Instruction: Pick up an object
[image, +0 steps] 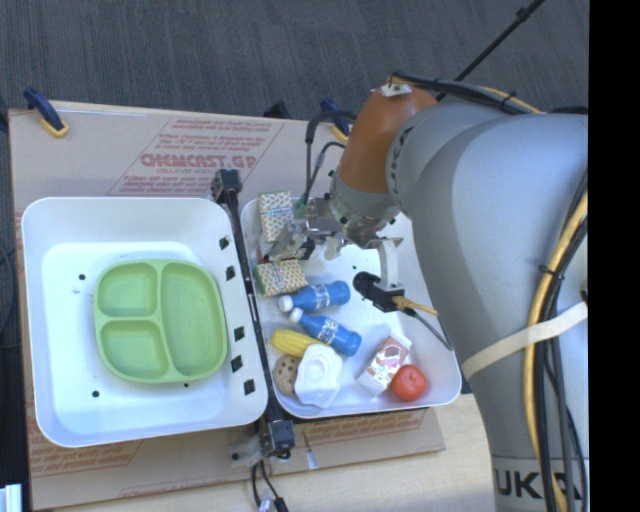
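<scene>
Bench (470, 440): cardboard sheet (190, 150) with red print lies flat on it. Two white bins side by side on the cardboard, left bin (40, 300), right bin (440, 370).

a pale green divided plate (160, 321) sits in a white bin (50, 240); two blue bottles (322, 296), a red tomato (408, 383), a yellow corn cob (291, 343), checkered boxes (276, 213).

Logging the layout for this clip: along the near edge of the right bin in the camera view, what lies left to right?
Cookie → white jug → small carton → tomato.
</scene>
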